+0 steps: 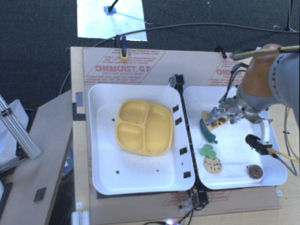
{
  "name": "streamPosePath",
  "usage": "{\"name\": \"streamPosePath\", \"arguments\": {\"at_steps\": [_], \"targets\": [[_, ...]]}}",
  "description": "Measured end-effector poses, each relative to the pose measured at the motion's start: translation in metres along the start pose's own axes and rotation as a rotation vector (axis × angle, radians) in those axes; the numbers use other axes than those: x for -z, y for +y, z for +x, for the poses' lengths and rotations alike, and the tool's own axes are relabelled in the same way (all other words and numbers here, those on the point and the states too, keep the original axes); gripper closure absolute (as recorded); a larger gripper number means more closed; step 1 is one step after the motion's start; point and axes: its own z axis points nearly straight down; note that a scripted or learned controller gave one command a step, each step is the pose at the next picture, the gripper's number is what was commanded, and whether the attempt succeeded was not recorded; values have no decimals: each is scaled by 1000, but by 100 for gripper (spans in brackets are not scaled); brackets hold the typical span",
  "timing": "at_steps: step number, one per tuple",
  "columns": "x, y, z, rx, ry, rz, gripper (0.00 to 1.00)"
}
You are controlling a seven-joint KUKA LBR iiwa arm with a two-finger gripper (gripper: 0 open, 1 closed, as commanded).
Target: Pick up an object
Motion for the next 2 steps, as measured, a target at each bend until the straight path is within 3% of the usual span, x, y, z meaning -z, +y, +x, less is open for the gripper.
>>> {"name": "streamPosePath", "arguments": {"at_steps": [1, 2], "targets": [[-29, 0, 1, -1, 0, 0, 0], [-16, 2, 0, -1, 0, -4, 100]]}}
